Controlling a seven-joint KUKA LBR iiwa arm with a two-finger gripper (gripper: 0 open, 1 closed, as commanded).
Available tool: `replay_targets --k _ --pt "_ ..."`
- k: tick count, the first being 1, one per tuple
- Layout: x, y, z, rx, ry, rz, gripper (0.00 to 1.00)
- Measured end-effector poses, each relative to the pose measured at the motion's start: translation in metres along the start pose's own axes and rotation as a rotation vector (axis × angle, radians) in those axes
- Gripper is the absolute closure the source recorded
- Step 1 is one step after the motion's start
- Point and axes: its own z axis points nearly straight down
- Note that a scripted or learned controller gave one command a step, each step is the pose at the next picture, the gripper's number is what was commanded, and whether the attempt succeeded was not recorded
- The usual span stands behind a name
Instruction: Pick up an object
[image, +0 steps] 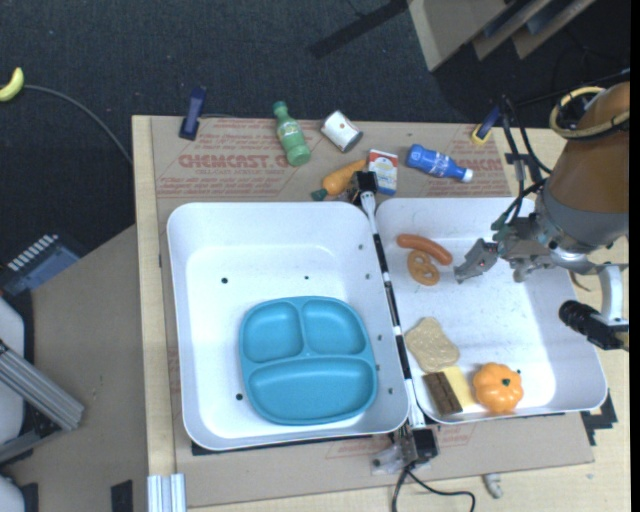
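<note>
Seemingly early in the task, we saw the claw (478, 262) hanging over the right bin (580, 395), its grip impossible to judge, with nothing lifted and the pretzel (423, 267) and sausage (424, 245) lying just beside it.

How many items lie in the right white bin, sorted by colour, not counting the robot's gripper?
Orange: 2, the long orange-red sausage and the round orange pumpkin.
Tan or brown: 3, the brown twisted pretzel, the tan speckled bread slice and the dark brown flat bar.
Yellow: 1, the pale yellow cheese slice.
Total: 6.
</note>
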Motion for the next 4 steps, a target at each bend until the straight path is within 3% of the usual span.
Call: replay_targets --k 1,2,3,4 --pt "0.030 0.043 0.024 -0.002 -0.001 -0.001 0.00" --pt "0.010 0.100 0.103 0.000 -0.001 -0.001 0.00" --pt "0.034 0.093 0.103 -0.004 -0.001 -0.001 0.00" --pt "0.033 0.109 0.105 -0.003 -0.001 -0.001 0.00"
